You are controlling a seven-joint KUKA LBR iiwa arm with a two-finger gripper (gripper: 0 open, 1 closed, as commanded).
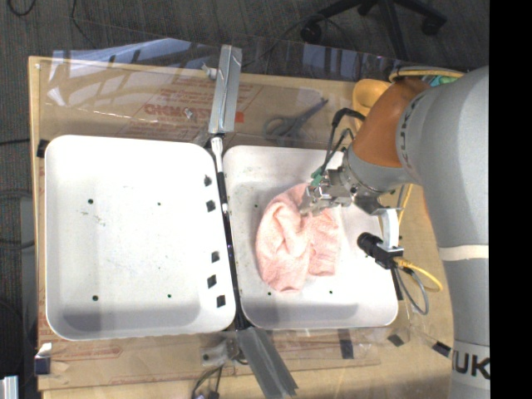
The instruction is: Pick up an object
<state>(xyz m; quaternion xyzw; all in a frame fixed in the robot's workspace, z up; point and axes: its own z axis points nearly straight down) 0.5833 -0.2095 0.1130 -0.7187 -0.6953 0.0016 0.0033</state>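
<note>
Tool [320, 196] down at upper right edge of pink cloth [295, 239] | I cannot tell its state | cloth lies crumpled in right bin [249, 173], left bin [125, 152] beside | I judge: reach done, grasp unconfirmed, lift left
</note>
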